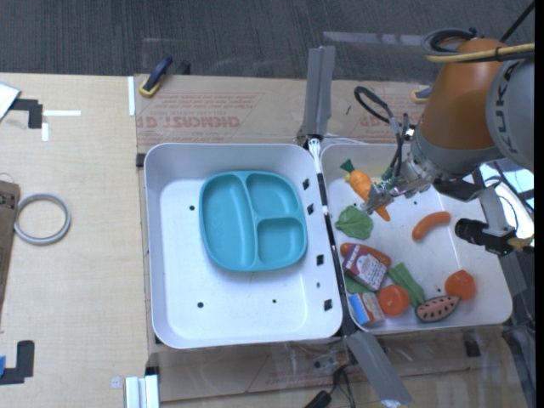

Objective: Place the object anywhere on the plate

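A blue plate (253, 220) is seen in the left bin (170, 313). In the right bin (497, 308), the gripper (378, 201) is closed on a carrot (364, 185).

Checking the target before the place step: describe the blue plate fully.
The blue plate is a teal, plastic-looking divided dish with rounded corners and three compartments: one long section on its left, two smaller ones on its right. It lies flat, slightly rotated, near the middle of the left white bin, resting on the bin floor. Nothing lies on it or touches it otherwise.
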Robot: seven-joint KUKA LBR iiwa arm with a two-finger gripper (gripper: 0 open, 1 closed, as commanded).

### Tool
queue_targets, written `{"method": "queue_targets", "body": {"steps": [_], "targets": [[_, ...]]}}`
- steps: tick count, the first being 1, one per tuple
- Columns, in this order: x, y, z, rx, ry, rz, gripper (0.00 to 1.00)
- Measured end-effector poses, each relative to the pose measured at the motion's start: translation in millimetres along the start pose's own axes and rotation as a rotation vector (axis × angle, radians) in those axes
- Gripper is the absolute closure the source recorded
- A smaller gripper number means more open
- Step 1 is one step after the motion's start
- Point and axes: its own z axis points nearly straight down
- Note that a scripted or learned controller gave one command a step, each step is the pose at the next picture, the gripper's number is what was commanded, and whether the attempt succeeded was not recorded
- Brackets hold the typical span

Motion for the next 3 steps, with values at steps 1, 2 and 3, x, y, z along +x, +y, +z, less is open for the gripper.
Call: {"method": "queue_targets", "body": {"steps": [1,2,3], "targets": [[-0.1,0.0,0.0,0.0,0.0,0.0,0.0],[50.6,43.4,0.5,0.0,-0.001,0.02,0.0],[49.6,43.5,-8.2,0.001,-0.003,0.018,1.0]]}}
